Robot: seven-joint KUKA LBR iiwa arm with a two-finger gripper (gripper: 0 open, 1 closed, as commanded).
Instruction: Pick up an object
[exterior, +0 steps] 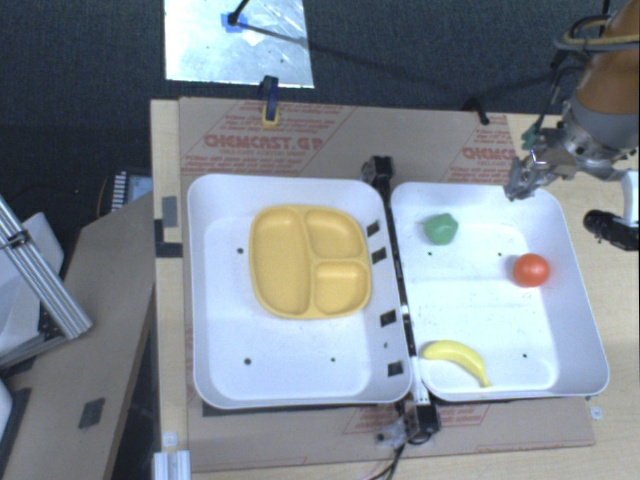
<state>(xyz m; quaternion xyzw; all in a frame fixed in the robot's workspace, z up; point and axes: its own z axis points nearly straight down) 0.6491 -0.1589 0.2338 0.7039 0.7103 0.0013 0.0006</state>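
Observation:
Three small objects lie in the right bin (pixel 570 298): a green lump (pixel 440 228) near its far left, a red-orange ball (pixel 531 269) toward its right side, and a yellow banana (pixel 457 359) near its front edge. My gripper (pixel 521 183) hangs over the bin's far right corner, above and right of the green lump and beyond the ball. Nothing shows between its fingers, and it is too small and dark to read their state.
The left bin (pixel 215 298) holds a yellow divided plate (pixel 308 261). A black clamp strip (pixel 392 268) runs between the two bins. The grey arm with its orange band (pixel 610 88) comes in from the upper right. A foil sheet (pixel 240 28) lies beyond the bench.

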